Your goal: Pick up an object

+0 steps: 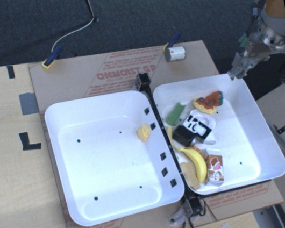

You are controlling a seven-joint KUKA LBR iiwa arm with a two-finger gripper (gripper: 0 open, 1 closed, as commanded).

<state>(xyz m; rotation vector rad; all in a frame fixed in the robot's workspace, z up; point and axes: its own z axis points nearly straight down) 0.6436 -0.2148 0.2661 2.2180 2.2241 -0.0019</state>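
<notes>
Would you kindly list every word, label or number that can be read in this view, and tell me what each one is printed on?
"CHEMCAST GP", in red, upside down, on the brown board under the bins; I read it with some doubt, and the smaller red lines beside it are too blurred.
A bold white mark on the black-and-white card in the right bin: unreadable.
Print on the small brown-and-white packet beside the banana: too small to read.

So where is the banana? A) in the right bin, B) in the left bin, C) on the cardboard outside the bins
A: the banana lies in the right bin, near its front edge, among the other things piled there; the left bin has a small yellow lump.
</notes>
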